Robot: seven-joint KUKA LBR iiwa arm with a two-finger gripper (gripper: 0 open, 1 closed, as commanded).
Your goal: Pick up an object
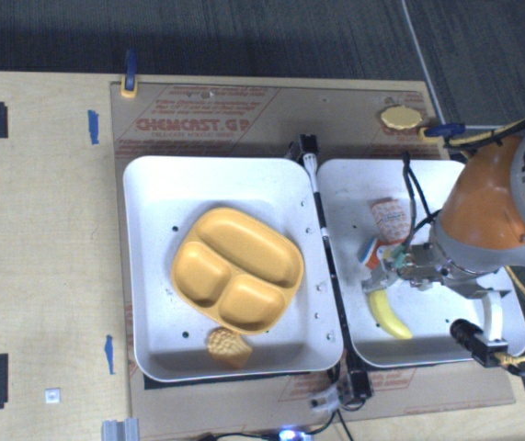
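In the right bin (354, 184) my gripper (389, 266) hangs low over the left half, just above the upper end of a yellow banana (390, 315). A small blue and orange item (372, 251) lies right beside the gripper's left side, partly hidden by it. An orange and white packet (390, 217) lies a little farther back. The grey arm with its orange band (490, 205) covers the right half of this bin.
The left bin (147, 246) holds a big yellow three-compartment plate (236, 268) and a small tan waffle-like piece (227, 344) at its front edge. A black divider (322, 237) runs between the bins. A tan disc (401, 117) lies on the cardboard behind the right bin.
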